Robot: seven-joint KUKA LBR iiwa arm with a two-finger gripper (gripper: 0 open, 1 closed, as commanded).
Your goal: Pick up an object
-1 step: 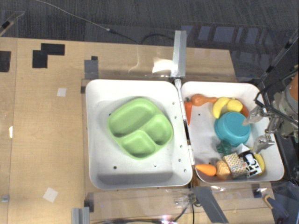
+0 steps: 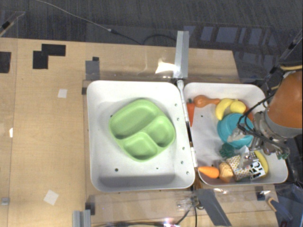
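Observation:
The right bin [image 2: 203, 141] holds a heap of toy items. A yellow banana [image 2: 229, 107] and a pale orange gourd [image 2: 206, 100] lie at its far side, with a blue bowl [image 2: 233, 128] just below them. A dark teal piece [image 2: 227, 150] sits mid-bin. Along the near wall lie an orange carrot [image 2: 209, 172], a tan speckled piece [image 2: 227, 171] and a black-and-white patterned item [image 2: 256, 170]. My gripper [image 2: 249, 158] hangs low over the near right corner, just above the tan piece and the patterned item. The wrist hides what lies directly under it.
The left bin [image 2: 99, 174] carries a green divided plate [image 2: 141, 129]. A red-orange stick [image 2: 190, 112] lies along the wall between the bins. A grey metal post [image 2: 182, 53] stands behind them. The arm's orange band [image 2: 289, 100] overhangs the right bin's right edge.

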